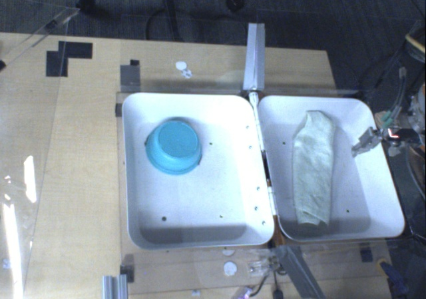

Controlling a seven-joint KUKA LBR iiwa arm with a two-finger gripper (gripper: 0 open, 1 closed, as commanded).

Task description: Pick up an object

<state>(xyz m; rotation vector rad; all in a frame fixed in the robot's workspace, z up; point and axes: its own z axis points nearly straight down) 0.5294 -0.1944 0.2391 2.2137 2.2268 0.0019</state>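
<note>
A blue bowl point(174, 146) sits upside down in the left white bin point(193, 224), toward its upper left. A crumpled white cloth point(314, 166) lies lengthwise in the middle of the right white bin point(373, 218). My gripper point(370, 138) hangs at the right rim of the right bin, level with the cloth's upper half and a short way to its right. It touches neither cloth nor bowl. Nothing shows in its grasp.
A metal divider post point(253, 58) stands behind the seam between the two bins. Cables and dark equipment point(406, 91) crowd the right edge beside the gripper. A wooden bench top point(66, 178) spreads to the left of the bins.
</note>
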